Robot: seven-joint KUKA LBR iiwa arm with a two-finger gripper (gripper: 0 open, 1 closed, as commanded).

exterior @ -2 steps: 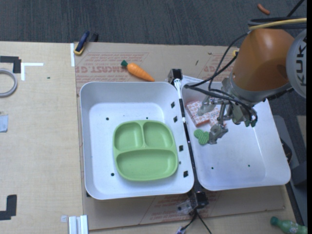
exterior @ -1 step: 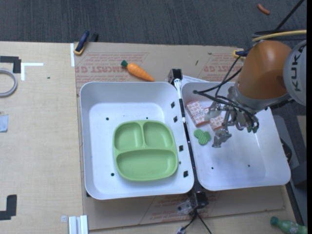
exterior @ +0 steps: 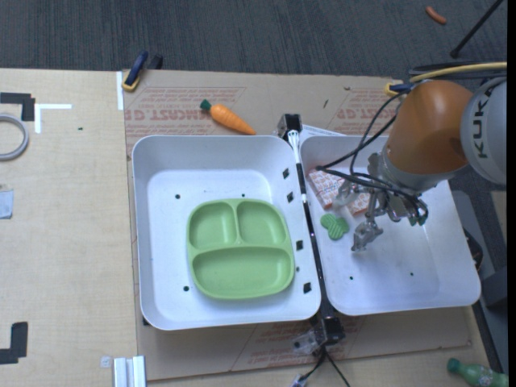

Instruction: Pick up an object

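My gripper (exterior: 364,234) hangs over the middle of the right bin (exterior: 419,285), below the orange wrist band. Just to its left a small green object (exterior: 334,226) lies on the bin floor, close to the fingertips but apart from them. A red-and-white patterned packet (exterior: 325,187) lies above it by the bin's left wall. A pale object (exterior: 355,204) is partly hidden under the wrist. Nothing shows between the fingers.
The left bin (exterior: 161,176) holds a green divided plate (exterior: 240,248). A toy carrot (exterior: 229,118) lies on the cardboard behind the bins. A blue-and-yellow clip (exterior: 135,70) sits at the back left. A green item (exterior: 476,371) lies at the front right corner.
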